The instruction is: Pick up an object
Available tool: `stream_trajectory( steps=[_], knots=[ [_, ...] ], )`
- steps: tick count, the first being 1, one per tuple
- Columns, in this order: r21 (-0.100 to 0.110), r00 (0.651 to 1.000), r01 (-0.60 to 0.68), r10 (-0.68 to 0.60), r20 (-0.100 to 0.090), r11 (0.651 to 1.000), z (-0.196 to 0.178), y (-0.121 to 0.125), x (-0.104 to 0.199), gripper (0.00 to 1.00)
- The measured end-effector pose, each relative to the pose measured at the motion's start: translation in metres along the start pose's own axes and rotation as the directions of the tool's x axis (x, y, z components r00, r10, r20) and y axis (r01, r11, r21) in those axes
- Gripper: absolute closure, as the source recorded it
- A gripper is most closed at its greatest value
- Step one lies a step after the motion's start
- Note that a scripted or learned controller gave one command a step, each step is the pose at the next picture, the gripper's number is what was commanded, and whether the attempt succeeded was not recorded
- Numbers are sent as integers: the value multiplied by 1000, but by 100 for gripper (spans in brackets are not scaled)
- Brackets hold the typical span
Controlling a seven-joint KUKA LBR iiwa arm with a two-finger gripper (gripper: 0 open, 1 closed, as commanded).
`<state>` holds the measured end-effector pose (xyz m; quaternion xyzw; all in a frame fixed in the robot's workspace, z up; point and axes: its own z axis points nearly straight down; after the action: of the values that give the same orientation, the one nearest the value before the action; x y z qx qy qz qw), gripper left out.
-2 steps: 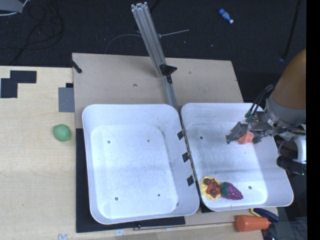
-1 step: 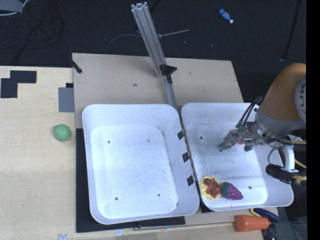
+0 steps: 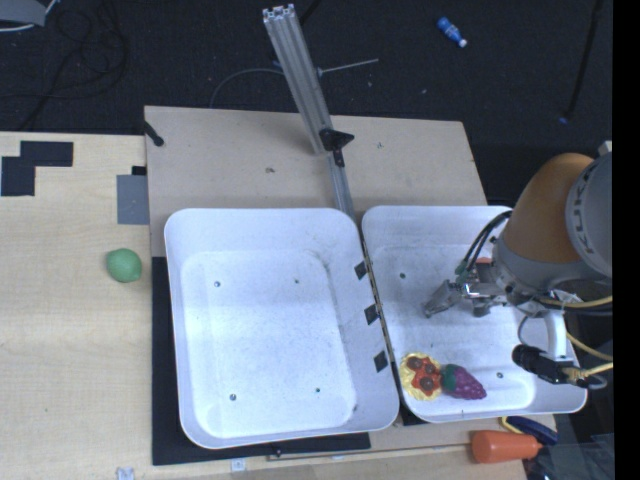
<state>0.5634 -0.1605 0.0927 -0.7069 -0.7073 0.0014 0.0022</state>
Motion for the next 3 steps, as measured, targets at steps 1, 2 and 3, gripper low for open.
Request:
stream_trajectory(
  steps=[1, 2, 3],
  knots=[
    [-4, 1000, -2, 2, 1, 1000, -13, 1, -1, 100],
    [-9, 1000, -1, 1, 2, 1000, -73, 8, -4, 100],
    [-10, 1000, 0, 0, 2, 1000, -133, 9, 2, 100]
  ],
)
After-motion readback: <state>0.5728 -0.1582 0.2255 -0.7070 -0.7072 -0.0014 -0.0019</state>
